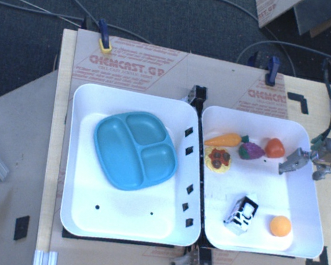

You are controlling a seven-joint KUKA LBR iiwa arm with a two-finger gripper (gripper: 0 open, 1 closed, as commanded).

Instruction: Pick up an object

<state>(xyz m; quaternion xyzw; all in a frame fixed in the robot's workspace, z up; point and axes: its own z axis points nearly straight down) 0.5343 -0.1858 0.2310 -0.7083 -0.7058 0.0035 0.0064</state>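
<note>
The right bin (305,204) holds several small items. An orange carrot (222,139), a purple grape bunch (251,151) and a red tomato (275,148) lie along its far side. A small yellow-and-red round piece (218,159) sits just below the carrot. A black-and-white packet (241,214) and an orange ball (280,226) lie near the front. My gripper (306,167) hovers over the bin's right rim, to the right of the tomato. Its fingers (292,162) are spread open with nothing between them.
The left bin (78,196) holds a blue divided plate (137,150). A black clip strip (192,165) runs between the two bins. Blue clamps (105,37) hold the board at the back. Cables trail across the dark floor behind.
</note>
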